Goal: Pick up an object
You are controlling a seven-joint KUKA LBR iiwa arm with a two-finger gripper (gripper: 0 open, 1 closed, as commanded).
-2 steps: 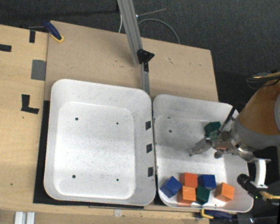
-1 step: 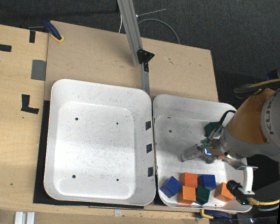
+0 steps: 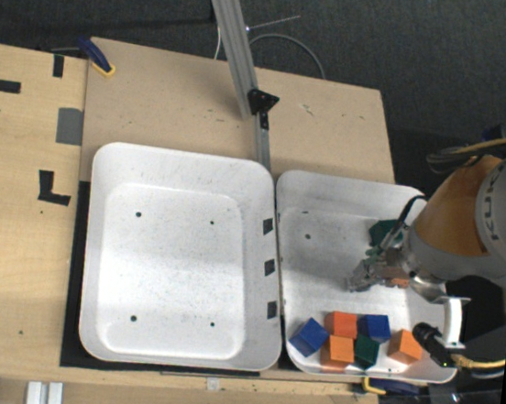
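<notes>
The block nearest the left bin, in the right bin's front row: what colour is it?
Blue, seen clearly in the camera view, beside an orange block.

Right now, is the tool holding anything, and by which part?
Cannot be told. The tool is low in the right bin, apart from the blocks along its near edge; no object shows in it.
</notes>
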